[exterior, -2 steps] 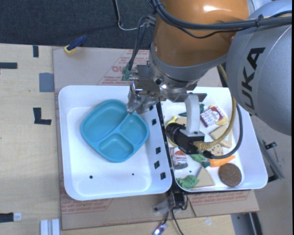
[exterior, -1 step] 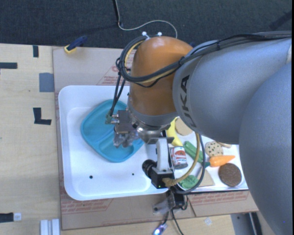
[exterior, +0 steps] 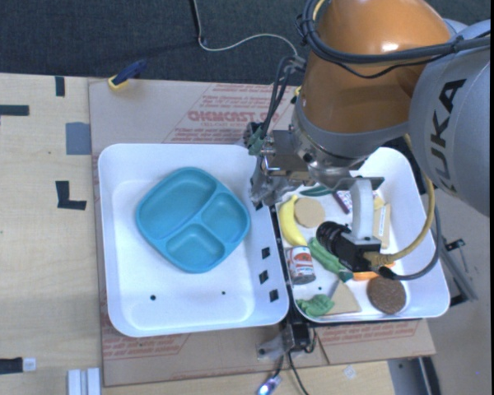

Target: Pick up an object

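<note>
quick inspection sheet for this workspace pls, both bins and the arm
surface: left bin and right bin, white, side by side on cardboard over a wooden bench
job's things: blue divided plate alone in the left bin; banana, small can and brown disc in the right bin
clutter: green pieces crowded among them
grippers: gripper low over the wall between the bins
cables: thin pale cable across the dark floor behind
surroundings: yellow and blue clamp at the cardboard's corner
</note>
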`<control>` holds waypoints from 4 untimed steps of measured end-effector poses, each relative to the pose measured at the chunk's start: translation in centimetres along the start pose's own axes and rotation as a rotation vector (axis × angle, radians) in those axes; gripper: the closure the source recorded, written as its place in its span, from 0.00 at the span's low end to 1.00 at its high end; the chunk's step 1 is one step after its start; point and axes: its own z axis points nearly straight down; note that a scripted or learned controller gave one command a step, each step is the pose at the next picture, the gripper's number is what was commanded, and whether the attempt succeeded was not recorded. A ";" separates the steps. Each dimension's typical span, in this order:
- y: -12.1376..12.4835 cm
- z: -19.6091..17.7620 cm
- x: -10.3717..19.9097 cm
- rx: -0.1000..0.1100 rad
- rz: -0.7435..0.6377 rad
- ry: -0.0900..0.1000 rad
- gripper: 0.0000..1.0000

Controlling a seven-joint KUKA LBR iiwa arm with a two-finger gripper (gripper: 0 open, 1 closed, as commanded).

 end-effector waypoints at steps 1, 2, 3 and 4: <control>-0.1 -0.3 0.4 0.013 -0.006 -0.003 1.00; -0.1 -1.2 0.4 0.014 -0.007 -0.005 1.00; -0.1 -2.2 0.4 0.016 -0.008 -0.006 1.00; -0.1 -0.9 -5.9 0.013 0.001 -0.003 1.00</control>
